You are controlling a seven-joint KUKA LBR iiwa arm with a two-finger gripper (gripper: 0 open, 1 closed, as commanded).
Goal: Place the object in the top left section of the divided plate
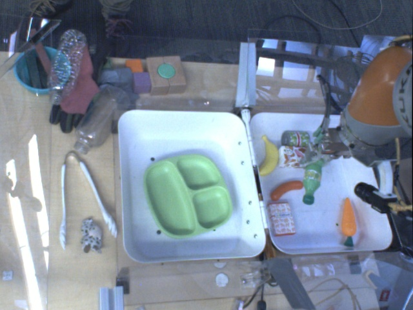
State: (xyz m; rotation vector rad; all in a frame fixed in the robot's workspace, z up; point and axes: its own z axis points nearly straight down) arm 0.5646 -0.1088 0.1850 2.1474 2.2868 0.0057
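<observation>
I see the green divided plate in the left bin, well left of the claw. Banana and can sit just left of it. Green bottle directly below the claw, untouched. Can't tell its opening.

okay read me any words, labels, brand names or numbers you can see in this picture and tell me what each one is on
None can be read as text.
Can: printed label, too blurred to read.
Packet beside it: red and white print, too blurred.
Small red box: a patterned face, too small to read.
Green bottle: no legible label.
Wooden block behind the bins: a green round mark, no lettering.
</observation>
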